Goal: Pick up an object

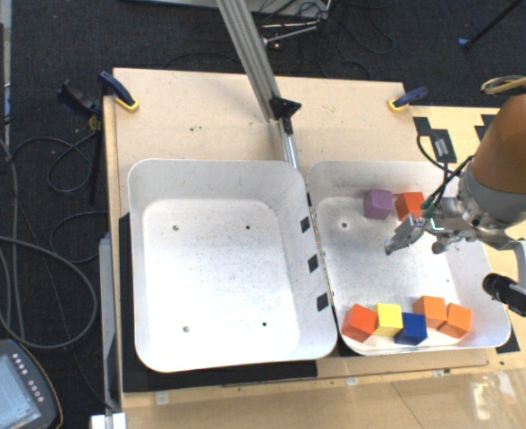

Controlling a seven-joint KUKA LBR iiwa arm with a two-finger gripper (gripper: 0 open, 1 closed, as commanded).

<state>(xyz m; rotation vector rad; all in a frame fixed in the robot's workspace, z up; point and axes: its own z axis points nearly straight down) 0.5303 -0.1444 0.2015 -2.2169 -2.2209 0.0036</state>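
Claw [406, 237] low over right bin [478, 280], just beside purple block [378, 204] and orange block [411, 205]; open or closed, cannot tell, view too coarse. Nothing seen gripped. Five more blocks [406, 320] along near wall. Left bin [156, 239] holds none. Pick apparently not yet made; grasp and lift remain.

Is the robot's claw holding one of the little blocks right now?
No. The two-finger gripper hangs over the right white bin with nothing between its fingers. The purple cube and orange cube sit just behind it, untouched.
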